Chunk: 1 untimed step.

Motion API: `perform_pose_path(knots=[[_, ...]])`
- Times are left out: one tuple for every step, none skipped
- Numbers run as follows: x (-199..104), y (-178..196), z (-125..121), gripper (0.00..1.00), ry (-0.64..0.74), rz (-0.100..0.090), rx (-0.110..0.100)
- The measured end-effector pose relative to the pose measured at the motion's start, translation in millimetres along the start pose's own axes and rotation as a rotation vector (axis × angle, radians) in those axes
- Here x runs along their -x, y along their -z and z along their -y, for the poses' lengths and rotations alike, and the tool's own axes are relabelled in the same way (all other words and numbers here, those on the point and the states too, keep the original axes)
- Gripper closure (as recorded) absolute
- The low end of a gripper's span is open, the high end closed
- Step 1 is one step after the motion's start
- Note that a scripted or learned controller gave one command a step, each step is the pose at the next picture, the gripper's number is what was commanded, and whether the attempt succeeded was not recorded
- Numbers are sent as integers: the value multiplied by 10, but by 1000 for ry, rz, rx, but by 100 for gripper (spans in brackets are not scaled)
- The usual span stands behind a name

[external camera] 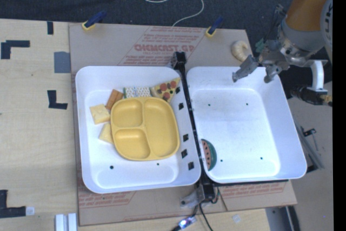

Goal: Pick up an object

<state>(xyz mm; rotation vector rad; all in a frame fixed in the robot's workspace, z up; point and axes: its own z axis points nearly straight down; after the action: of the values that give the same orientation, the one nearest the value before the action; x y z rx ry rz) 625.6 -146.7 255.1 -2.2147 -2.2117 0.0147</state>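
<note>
Jaws: spread apart, nothing between them, over the back rim of the right bin.
Gripper: hangs off the wrist, fingers pointing left and down.
Arm: reaches in from the right.
Watermelon slice: right bin's near-left edge.
Left bin: yellow divided plate, crackers, pizza slice.
</note>
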Motion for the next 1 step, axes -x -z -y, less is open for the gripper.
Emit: perform_pose_path(knots=[[-1,84,-19,0,2,2,13]])
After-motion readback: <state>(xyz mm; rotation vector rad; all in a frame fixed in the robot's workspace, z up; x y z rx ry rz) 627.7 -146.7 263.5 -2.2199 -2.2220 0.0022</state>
